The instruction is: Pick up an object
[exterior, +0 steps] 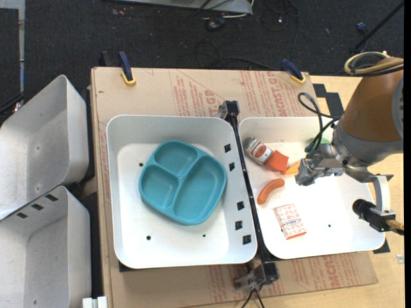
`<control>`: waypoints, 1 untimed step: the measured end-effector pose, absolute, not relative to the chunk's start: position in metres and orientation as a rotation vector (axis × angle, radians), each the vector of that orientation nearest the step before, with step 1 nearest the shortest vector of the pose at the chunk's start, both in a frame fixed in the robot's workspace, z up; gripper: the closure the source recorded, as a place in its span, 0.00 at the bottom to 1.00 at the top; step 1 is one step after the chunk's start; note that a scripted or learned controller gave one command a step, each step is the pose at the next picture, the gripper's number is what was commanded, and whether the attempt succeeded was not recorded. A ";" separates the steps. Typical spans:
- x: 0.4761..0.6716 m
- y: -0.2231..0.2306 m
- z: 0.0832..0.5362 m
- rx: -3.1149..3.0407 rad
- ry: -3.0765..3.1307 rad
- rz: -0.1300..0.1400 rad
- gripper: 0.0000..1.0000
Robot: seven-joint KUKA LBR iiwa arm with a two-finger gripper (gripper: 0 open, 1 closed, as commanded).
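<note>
Nearest the camera, the small flat white packet with red print (290,221) lies in the right-hand white bin (359,239), with a curved orange sausage-shaped toy (270,190) and a red-and-white can beside an orange block (268,156) further in. Hovering just right of these, the gripper (309,172) could nudge the clustered pieces aside or close on nothing; whether it is spread cannot be told. A teal divided plastic plate (183,181) fills the left-hand white bin (128,236).

Two white bins (122,191) on a cardboard sheet (186,88) held by clamps (126,68)
</note>
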State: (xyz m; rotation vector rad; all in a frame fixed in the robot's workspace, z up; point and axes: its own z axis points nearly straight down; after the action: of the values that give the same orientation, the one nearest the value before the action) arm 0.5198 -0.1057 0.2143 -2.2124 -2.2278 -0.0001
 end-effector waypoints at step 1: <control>0.536 -0.048 0.225 -2.212 -2.232 -0.003 1.00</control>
State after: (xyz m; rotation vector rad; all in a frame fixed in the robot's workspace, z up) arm 0.5357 -0.0477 0.2246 -2.2124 -2.2320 -0.0031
